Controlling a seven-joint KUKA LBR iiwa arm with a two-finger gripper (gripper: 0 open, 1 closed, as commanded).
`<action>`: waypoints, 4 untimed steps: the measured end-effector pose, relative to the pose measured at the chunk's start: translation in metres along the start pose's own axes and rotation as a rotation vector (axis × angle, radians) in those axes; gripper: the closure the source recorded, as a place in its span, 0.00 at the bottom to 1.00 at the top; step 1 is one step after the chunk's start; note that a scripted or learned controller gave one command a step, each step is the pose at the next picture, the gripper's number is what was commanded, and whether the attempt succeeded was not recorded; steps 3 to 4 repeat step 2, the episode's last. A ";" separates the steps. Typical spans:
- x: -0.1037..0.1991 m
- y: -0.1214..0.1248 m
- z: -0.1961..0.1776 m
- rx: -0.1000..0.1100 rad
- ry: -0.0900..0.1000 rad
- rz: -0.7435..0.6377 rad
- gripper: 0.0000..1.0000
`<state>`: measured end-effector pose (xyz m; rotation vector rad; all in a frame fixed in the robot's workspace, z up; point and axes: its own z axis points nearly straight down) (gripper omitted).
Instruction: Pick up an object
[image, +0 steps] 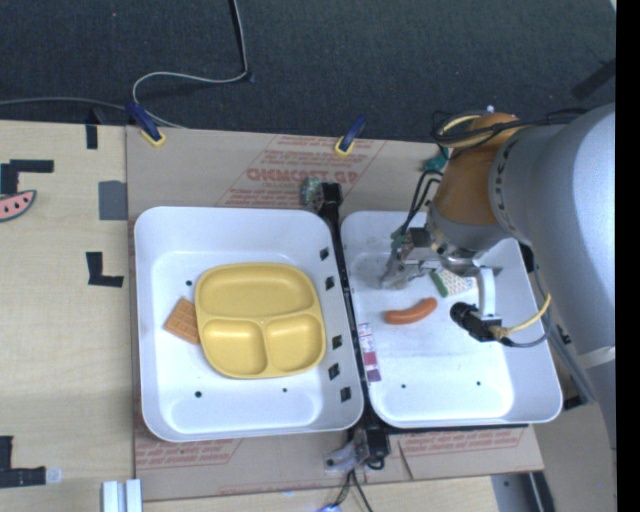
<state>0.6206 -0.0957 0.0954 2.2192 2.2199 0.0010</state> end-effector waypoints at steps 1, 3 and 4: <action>0.000 0.000 0.000 0.000 0.000 0.000 0.00; 0.000 0.000 -0.009 0.001 0.001 0.000 1.00; 0.000 0.000 -0.009 0.001 0.001 0.000 1.00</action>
